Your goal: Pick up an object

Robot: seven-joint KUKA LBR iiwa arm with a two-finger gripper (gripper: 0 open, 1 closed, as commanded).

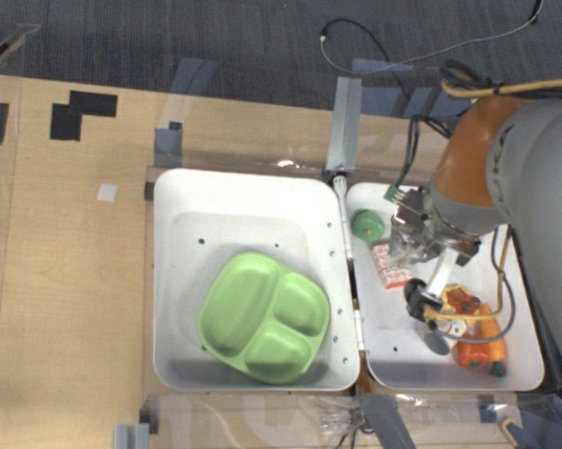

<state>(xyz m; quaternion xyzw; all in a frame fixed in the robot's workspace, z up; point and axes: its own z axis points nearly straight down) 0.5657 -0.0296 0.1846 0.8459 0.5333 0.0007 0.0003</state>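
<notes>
In the right bin (387, 351), my gripper (404, 246) hangs low over the bin's left part, just above a red and white packet (388, 268). A green ball (366, 224) lies to the gripper's left, near the bin's back left corner. In front of the wrist sits a cluster of small toys: a red and yellow piece (465, 301), an orange piece with a green tip (479, 353) and a small grey piece (437, 343). The arm's body hides the bin's back right part.
The left bin (183, 214) holds a light green divided plate (265, 317), tilted toward its front right. A raised rim (350, 279) separates the two bins. A metal post (343, 128) stands behind them.
</notes>
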